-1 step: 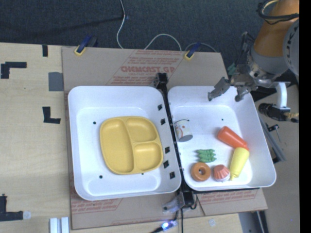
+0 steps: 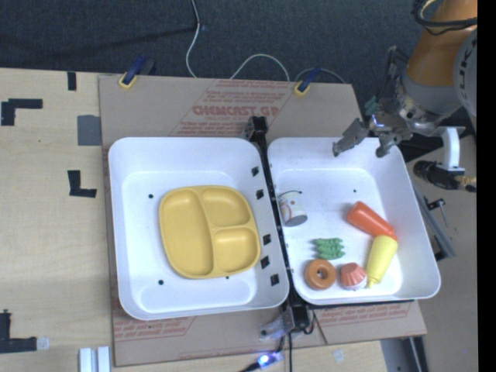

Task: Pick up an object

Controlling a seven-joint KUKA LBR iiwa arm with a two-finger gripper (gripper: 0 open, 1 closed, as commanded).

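My gripper (image 2: pixel 363 146) hangs over the far right corner of the right bin (image 2: pixel 341 165), fingers spread open with nothing between them. Below it in that bin lie an orange carrot (image 2: pixel 370 219), a yellow squash-like bottle (image 2: pixel 380 258), a green leafy piece (image 2: pixel 328 247), a brown donut (image 2: pixel 318 273), a pink cupcake (image 2: pixel 352 275) and a small white-grey cup (image 2: pixel 292 210) near the left wall. All of these sit well toward the near side, apart from the gripper.
The left bin (image 2: pixel 132 169) holds a yellow divided plate (image 2: pixel 208 231). Black clips line the divider between the bins. Cardboard (image 2: pixel 225 103) lies under both bins, with a white cable looping across its far edge. The arm's orange band (image 2: pixel 442 41) is at upper right.
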